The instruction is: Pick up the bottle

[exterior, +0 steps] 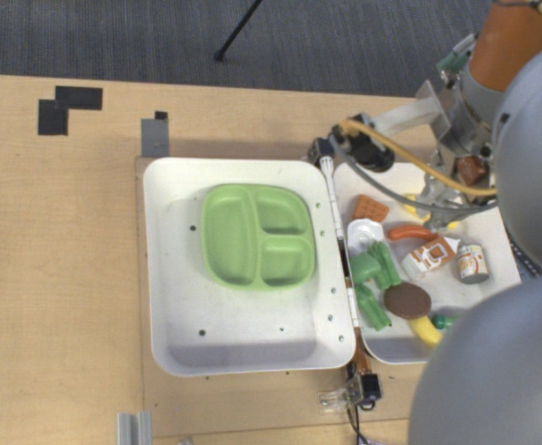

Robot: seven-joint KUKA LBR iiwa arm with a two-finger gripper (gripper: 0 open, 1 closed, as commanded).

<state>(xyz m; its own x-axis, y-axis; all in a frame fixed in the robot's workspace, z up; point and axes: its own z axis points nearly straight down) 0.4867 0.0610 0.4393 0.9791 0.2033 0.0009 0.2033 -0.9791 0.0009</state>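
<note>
Arm in from the right, wrist over far end of right bin (378,346); claw (440,199) low among clutter, grip state can't tell. Bottle (374,276), prob. the green one, lies flat at the bin's left wall, beside brown disc (407,299) and small can (472,263). Step: approach, nothing lifted. Next: shift claw toward the bottle, line up across its body. Left bin has green tray (257,236).

So my arm (530,156) is mostly big rounded light-grey shells, with an orange band (516,31) up near the wrist. There's a yellow cable (409,156) looping off it, plus a small green bit (453,60) on the metal bracket.
</note>
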